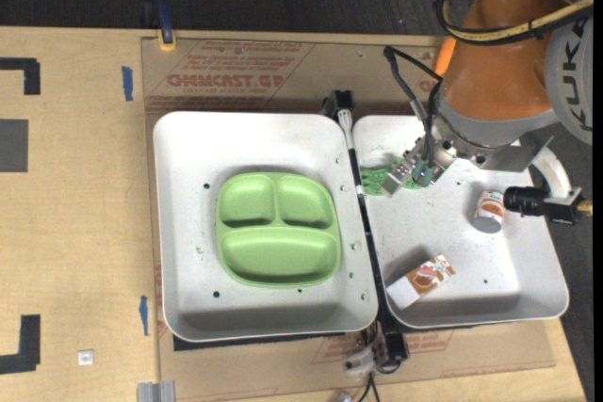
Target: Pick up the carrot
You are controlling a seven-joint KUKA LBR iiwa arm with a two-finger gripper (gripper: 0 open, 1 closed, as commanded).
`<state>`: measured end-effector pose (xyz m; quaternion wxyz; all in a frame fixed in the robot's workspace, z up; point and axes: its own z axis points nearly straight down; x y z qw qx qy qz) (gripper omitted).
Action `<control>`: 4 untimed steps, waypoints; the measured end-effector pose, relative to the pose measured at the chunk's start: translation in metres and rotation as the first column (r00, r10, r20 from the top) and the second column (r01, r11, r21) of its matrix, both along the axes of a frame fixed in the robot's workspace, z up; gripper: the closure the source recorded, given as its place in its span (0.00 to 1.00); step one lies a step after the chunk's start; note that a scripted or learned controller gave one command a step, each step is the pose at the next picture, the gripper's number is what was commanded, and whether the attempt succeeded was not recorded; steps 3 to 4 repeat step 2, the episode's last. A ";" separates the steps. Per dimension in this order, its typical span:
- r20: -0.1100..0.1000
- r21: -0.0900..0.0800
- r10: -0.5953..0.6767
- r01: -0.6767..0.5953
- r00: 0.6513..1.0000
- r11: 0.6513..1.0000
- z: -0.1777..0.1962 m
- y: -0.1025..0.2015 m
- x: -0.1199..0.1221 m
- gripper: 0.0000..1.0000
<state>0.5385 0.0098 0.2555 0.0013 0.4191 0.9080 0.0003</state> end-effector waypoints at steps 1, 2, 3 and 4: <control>-0.002 0.001 0.258 -0.258 0.966 0.966 -0.071 0.017 0.032 1.00; 0.001 0.000 0.459 -0.459 0.888 0.888 -0.143 0.097 0.030 1.00; 0.001 0.000 0.459 -0.459 0.888 0.888 -0.143 0.097 0.030 1.00; 0.001 0.000 0.459 -0.459 0.888 0.888 -0.143 0.097 0.030 1.00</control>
